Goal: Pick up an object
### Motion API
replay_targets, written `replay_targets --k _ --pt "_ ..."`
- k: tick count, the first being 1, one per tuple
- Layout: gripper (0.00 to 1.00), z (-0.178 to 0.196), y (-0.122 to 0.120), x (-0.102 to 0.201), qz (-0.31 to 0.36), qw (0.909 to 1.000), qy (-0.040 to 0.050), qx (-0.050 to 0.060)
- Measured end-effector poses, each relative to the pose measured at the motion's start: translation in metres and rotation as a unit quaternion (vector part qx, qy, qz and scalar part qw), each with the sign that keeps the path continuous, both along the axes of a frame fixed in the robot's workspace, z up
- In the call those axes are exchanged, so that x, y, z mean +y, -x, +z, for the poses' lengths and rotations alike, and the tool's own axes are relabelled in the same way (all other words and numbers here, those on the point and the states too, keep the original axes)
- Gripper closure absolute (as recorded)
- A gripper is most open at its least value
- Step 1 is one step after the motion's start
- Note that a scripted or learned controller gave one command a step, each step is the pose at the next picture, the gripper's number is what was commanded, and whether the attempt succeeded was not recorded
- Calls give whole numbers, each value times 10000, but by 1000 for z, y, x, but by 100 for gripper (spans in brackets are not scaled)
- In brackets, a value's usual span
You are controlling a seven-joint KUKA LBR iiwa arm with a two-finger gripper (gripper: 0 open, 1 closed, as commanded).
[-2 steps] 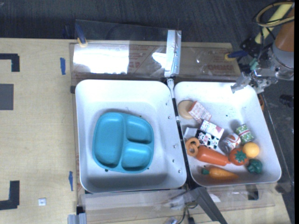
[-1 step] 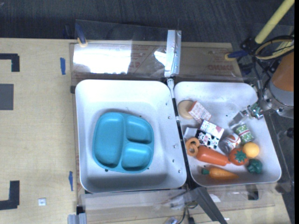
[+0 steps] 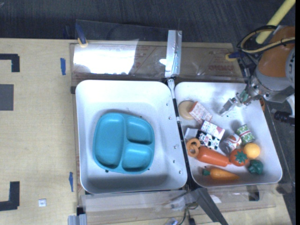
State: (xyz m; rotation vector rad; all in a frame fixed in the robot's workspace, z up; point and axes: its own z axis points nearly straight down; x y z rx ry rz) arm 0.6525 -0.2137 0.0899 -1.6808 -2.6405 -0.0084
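My gripper (image 3: 230, 105) hangs over the upper right part of the right bin (image 3: 274, 170), above bare white floor, with nothing seen in it. The objects lie below and to its left: a round tan disc (image 3: 186, 109), a pink and white packet (image 3: 200, 112), a black and white patterned box (image 3: 211, 136), a green can (image 3: 244, 133), an orange ring (image 3: 192, 147), a large carrot (image 3: 213, 157), a small carrot (image 3: 223, 174), a red tomato (image 3: 239, 158), a yellow-orange fruit (image 3: 252, 150) and a green broccoli piece (image 3: 256, 168).
The left bin (image 3: 84, 97) holds a teal divided plate (image 3: 123, 142). A metal post (image 3: 173, 53) stands behind the wall between the bins. The arm's orange band (image 3: 274, 62) and cables sit at the right bin's far right corner.
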Motion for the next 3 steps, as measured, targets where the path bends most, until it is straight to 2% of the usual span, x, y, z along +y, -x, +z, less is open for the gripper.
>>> replay_targets --k 1,2,3 --pt "0 44 66 -10 544 9985 52 -41" --pt "0 57 -13 34 1178 9930 51 -65" --pt "0 17 48 17 2182 9759 35 -35"
